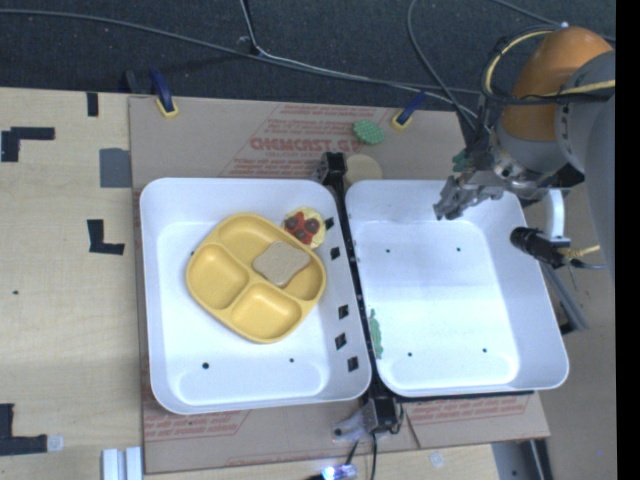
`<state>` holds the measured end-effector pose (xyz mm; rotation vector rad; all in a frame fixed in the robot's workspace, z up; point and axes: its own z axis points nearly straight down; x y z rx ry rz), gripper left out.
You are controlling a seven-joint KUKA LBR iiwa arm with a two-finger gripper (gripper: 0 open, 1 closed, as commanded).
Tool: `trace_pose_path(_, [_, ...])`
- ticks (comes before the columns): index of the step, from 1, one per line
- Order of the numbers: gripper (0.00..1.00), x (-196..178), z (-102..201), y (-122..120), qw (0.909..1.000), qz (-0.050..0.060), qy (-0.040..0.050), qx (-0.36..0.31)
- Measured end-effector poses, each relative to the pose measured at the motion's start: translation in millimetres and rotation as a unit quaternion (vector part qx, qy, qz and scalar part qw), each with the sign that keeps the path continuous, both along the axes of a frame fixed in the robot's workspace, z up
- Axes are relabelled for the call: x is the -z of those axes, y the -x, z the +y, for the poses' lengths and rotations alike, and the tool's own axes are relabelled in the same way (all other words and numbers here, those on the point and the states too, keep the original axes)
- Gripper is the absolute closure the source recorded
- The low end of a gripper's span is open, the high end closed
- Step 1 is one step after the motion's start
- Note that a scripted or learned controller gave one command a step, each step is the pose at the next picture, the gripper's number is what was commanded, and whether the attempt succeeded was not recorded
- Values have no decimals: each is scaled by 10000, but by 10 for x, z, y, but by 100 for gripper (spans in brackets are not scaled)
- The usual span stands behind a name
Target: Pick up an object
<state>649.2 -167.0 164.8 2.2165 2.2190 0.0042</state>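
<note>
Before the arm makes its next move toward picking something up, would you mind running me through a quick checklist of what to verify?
1. Objects within view to pick: ok. A yellow divided tray lies in the left bin.
2. Smaller targets: ok. A tan flat piece rests on the tray; a small red and yellow item sits at its upper right edge.
3. Hand position: not ok. The hand is over the upper edge of the right bin, away from the tray.
4. Hand holding anything: cannot tell.
5. Stray item: ok to note. A small green piece lies at the right bin's left wall.
</note>
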Motion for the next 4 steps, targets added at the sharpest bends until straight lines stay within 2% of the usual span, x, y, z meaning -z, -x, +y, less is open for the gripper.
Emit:
trace_pose_path(1, [100,-537,3,-12,10000,5,-1,-2])
trace_pose_path(2, [100,-823,6,-20,10000,14,-4,-2])
trace_pose_path(3, [100,-693,454,190,10000,44,-14,-14])
trace_pose_path(4, [100,-773,957,343,10000,35,-18,-22])
